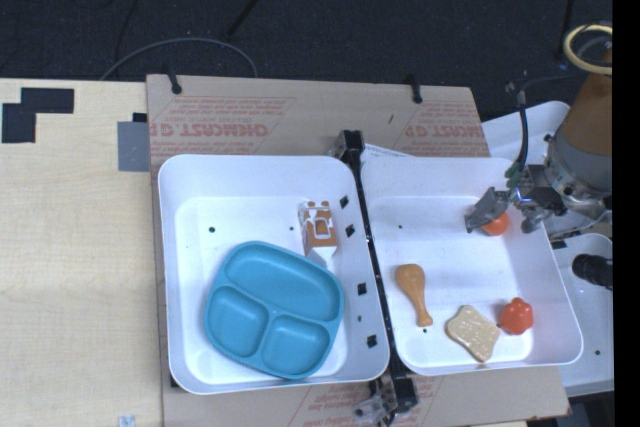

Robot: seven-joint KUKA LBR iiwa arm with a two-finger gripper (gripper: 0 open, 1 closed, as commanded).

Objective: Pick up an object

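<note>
My gripper (508,215) hangs over the upper right part of the right bin (440,177). Its two dark fingers stand apart, one to the left (484,211) and one to the right (533,218). A small orange object (495,226) shows between them, close to the left finger; I cannot tell whether it touches either finger. On the same bin's floor lie a tan drumstick (414,291), a piece of toast (473,332) and a red round object (516,316).
The left bin (185,215) holds a blue divided plate (272,309) and a small orange and white toy (319,228) near its right wall. A black divider (366,255) runs between the bins. The grey and orange arm (590,130) enters from the right.
</note>
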